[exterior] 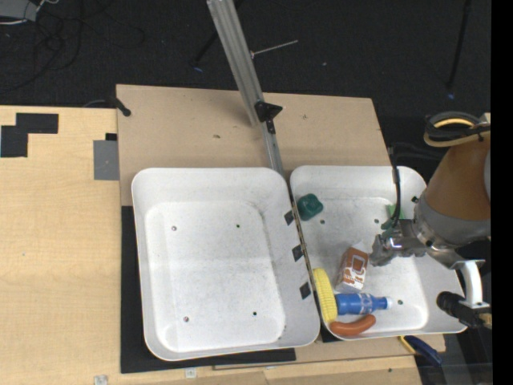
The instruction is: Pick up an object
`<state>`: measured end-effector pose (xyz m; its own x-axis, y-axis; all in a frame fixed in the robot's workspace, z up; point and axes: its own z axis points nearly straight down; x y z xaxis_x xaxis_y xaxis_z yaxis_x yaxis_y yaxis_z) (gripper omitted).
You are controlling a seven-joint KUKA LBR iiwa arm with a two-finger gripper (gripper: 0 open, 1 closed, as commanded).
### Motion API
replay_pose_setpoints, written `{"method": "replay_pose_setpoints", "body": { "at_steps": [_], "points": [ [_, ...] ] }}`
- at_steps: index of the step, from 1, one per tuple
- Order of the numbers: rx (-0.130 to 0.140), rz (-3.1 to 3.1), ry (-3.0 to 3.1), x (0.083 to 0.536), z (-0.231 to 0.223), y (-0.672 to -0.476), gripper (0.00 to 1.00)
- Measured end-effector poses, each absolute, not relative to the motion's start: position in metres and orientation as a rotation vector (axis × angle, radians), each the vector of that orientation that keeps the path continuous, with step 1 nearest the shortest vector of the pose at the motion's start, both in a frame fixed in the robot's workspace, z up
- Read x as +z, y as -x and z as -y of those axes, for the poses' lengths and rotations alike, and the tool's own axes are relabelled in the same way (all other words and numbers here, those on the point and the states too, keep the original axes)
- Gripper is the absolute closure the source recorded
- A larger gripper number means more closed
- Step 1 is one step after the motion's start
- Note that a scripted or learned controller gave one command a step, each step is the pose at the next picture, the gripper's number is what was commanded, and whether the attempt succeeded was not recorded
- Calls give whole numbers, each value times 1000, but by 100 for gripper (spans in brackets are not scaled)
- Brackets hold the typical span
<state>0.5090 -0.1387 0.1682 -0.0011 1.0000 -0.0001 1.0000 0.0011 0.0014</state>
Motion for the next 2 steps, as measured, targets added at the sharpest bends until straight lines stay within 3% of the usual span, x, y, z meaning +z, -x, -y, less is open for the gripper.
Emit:
{"method": "replay_pose_setpoints", "body": {
  "at_steps": [2],
  "points": [
    [4,-2221,-2217,277,133,-511,100]
  ]
}}
